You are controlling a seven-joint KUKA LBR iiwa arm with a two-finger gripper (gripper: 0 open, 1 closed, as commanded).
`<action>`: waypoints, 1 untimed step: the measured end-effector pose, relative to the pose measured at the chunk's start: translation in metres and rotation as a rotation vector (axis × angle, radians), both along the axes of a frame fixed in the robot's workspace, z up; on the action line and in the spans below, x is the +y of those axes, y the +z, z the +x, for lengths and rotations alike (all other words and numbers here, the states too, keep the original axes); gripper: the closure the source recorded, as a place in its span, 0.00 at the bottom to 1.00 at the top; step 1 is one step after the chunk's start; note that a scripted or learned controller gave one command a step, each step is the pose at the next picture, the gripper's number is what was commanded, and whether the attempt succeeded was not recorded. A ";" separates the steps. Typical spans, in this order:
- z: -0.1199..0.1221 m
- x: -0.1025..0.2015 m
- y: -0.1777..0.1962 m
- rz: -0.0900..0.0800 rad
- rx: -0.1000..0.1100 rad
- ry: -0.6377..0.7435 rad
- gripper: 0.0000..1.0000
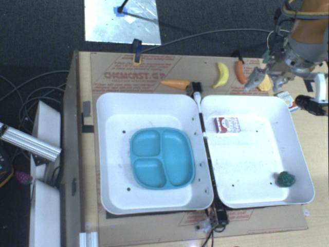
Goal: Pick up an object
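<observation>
The right bin [257, 153] holds a small red and white box [226, 125] near its back left corner and a dark green lump [286, 179] near its front right corner. In the left bin [115, 138] lies a blue divided plate [162, 157]. My gripper [264, 80] hangs over the back right edge of the right bin, well apart from the box and the green lump. A small pale yellow thing [264, 84] shows right at the gripper's tip; whether it is held or lies on the board behind is unclear.
On the cardboard behind the bins lie a yellow banana [222, 75], an orange carrot [176, 84] and a red-orange piece [240, 72]. A black clamp [196, 89] sits where the two bins meet. A cable crosses the back, and a white tag [288, 99] lies right of the bin.
</observation>
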State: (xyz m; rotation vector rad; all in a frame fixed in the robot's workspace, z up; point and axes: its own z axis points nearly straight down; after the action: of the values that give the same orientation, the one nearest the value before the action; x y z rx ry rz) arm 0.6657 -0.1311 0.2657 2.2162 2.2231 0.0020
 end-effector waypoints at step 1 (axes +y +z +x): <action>-0.008 -0.005 -0.115 0.002 0.005 -0.002 0.00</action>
State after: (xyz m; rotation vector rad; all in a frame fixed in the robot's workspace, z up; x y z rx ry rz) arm 0.6572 -0.1365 0.1504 2.2218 2.2242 -0.0020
